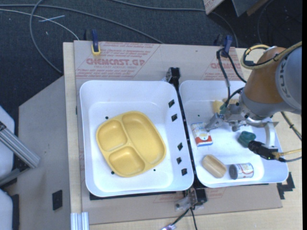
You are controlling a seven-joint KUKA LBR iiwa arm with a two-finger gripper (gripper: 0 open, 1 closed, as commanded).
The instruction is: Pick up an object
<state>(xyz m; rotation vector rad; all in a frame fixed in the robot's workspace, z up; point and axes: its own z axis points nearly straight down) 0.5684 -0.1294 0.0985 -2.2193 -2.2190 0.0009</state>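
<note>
In the right bin (201, 92) lie several small objects: a red and white box (202, 134), a tan oblong roll (213, 166), a small can on its side (241, 170), a teal object (247, 138) and a yellow piece (218, 105) partly hidden by the arm. My gripper (221, 120) hangs low over the middle of this bin, just right of the box and below the yellow piece. The wrist hides its tip. I see nothing held in it.
The left bin (91, 99) holds a yellow divided plate (130, 143). A black divider with clips (180, 128) runs between the bins. A black cable and plug (261, 149) trail off the wrist over the right bin's right side.
</note>
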